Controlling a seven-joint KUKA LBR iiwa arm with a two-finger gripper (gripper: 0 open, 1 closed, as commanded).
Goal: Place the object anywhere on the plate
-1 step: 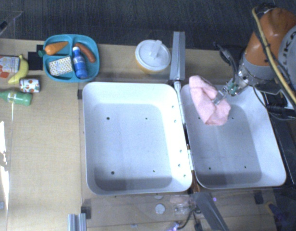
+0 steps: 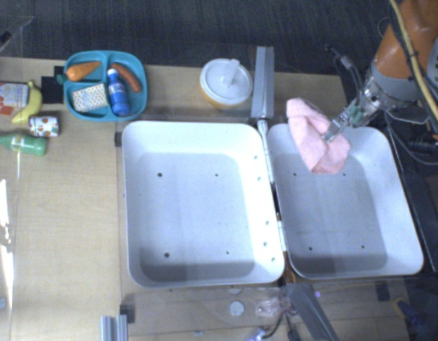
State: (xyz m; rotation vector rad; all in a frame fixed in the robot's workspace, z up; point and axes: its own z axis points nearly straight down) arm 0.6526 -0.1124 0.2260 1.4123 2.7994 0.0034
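Closest to me, along the front of the worktop [image 2: 62, 261], sit the two shallow white bins side by side, their inner rims almost touching. The left bin [image 2: 198, 204] shows a bare floor with a few small dark holes. The right bin [image 2: 347, 219] is bare across its front half as well. Farther back in that bin, at its rear left corner, lies a pink cloth [image 2: 315, 141], crumpled and draped partly up over the back rim. The end effector [image 2: 338, 131] comes down at a slant from the right and meets the cloth's right edge; its slim tips appear to be pinching a fold of the pink fabric. Above it the arm's orange band [image 2: 404, 34] shows at the upper right. Beyond the bins, near the back edge, stands a round white and yellow lidded cup [image 2: 226, 82]. Further left is a blue divided plate [image 2: 105, 85] holding a carrot, a sausage, a small blue bottle and a patterned square. At the far left lie a banana [image 2: 28, 104], a small can [image 2: 44, 126] and a green bottle [image 2: 20, 143].
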